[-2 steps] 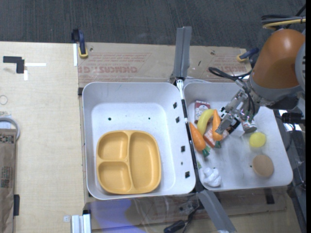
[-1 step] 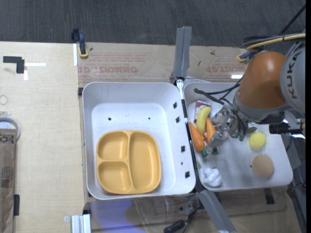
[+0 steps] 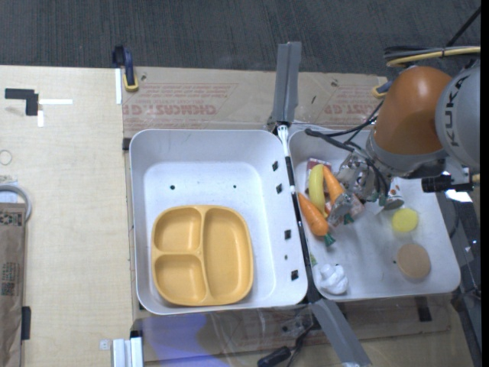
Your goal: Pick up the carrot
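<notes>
Beside the yellow banana (image 3: 315, 184), the pincer (image 3: 345, 203) hovers just right of two carrots (image 3: 313, 214); whether its fingers are apart cannot be told.

Arm (image 3: 428, 121) cut off at right edge; gripper (image 3: 353, 193) too blurry to see fingers

The grey arm (image 3: 428, 121) is seen reaching in from the right, its gripper (image 3: 353, 193) lowered and angled leftward
</notes>
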